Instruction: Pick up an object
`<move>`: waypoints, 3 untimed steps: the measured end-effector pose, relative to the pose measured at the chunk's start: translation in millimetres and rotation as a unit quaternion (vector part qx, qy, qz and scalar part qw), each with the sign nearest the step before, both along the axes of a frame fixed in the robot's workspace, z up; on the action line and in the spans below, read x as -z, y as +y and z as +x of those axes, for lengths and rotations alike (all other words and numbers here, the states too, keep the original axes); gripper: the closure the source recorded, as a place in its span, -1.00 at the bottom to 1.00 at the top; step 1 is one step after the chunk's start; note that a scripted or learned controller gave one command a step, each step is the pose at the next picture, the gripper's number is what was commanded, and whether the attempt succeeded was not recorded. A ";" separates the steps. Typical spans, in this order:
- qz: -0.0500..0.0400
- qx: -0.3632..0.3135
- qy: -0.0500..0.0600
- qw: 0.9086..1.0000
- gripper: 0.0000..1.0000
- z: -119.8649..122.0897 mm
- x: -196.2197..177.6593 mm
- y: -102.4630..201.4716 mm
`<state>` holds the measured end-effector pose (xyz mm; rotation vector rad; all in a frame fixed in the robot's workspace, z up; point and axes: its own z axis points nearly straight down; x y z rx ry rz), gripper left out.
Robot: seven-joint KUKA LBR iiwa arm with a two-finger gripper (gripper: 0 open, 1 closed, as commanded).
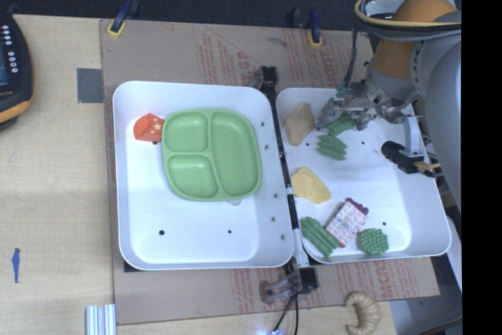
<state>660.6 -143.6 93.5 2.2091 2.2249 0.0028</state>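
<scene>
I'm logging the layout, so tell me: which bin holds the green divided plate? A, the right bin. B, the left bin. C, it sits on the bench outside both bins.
B: the green divided plate lies flat inside the left bin, beside a small red item, while the right bin holds the loose toy foods.

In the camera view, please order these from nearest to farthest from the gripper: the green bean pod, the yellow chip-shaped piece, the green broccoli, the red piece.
1. Green bean pod, just below the gripper, in the right bin.
2. Yellow chip-shaped piece, mid right bin, near the divider.
3. Green broccoli floret, right bin's near edge.
4. Red piece, far side of the left bin, beside the green divided plate.
</scene>
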 end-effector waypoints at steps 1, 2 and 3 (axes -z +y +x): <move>0.002 0.000 0.006 1.000 -1.00 -30.8 1.8 24.7; 0.001 0.000 0.004 1.000 -1.00 -3.6 1.7 5.4; 0.001 0.000 0.006 1.000 -1.00 -29.0 1.6 26.5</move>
